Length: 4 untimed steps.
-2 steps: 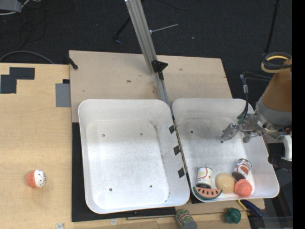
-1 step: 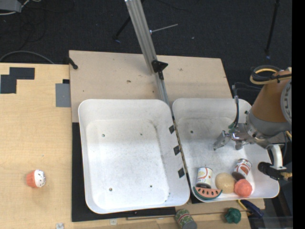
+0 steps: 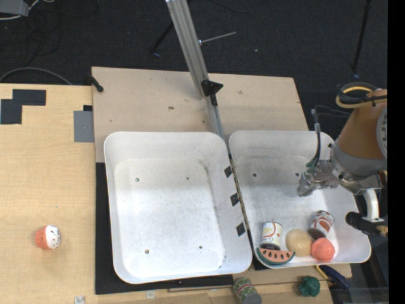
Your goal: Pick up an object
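Candidate objs sit clustered in the 5 o'clock corner of the right shallow white plastic bin (image 3: 278, 151): small white can w/ orange label (image 3: 271, 235), second small can w/ red-and-white label (image 3: 322, 223) lying tilted at approx 2 o'clock from the first, pale yellow round fruit-like lump (image 3: 297, 242) between them, pink-red ball (image 3: 323, 249) touching the lump at its 3 o'clock, and a watermelon-slice toy w/ green rim (image 3: 276, 256) at 6 o'clock of the orange can, against the bin's near wall. All rest on the bin floor; nothing lifted.

Two-finger metal gripper (image 3: 308, 183) hangs over the bin floor at approx 12 o'clock of the cluster, near but apart from the red-label can, w/ nothing between its fingers. Too small and blurred to say if wide or narrow, cannot tell.

Progress, my read: pick not yet done; no obj chosen or contacted. Left: descend on one item, close, lift.

Labels: can print visible as colour patches only, no text legible. No brand readable anywhere.

Outward: left shallow white plastic bin (image 3: 126, 145) at 9 o'clock of the right bin. Off-bin: orange-white small ball (image 3: 47, 237) on the light wood surface (image 3: 38, 170) far at 9 o'clock; dark green knobbly obj (image 3: 309, 286) and a dark cylindrical can (image 3: 243, 289) at 6 o'clock past the bins' near edge. Slanted aluminium rail (image 3: 190, 43) at 12 o'clock.
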Each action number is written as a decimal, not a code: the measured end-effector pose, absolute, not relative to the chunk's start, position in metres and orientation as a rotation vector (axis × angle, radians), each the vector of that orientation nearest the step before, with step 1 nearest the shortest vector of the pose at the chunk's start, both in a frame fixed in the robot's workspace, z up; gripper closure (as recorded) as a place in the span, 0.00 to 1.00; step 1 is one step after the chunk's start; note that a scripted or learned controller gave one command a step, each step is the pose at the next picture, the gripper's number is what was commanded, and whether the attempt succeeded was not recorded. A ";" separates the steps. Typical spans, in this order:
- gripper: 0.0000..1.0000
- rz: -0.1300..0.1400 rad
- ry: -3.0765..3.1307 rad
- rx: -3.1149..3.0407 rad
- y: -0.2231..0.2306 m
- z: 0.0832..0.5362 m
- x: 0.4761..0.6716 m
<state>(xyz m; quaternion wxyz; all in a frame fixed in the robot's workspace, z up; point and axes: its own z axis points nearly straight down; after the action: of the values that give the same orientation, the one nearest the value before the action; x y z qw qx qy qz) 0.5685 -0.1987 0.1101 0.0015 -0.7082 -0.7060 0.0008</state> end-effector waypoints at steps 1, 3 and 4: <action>1.00 -0.003 -2.225 -2.223 -0.201 0.171 0.576; 1.00 -0.003 -2.226 -2.223 -0.211 0.273 0.574; 1.00 -0.001 -2.224 -2.214 -0.157 0.276 0.571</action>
<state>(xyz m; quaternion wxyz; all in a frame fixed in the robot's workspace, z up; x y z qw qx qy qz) 0.5706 -0.1569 0.2765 0.0017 -0.7056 -0.7086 -0.0003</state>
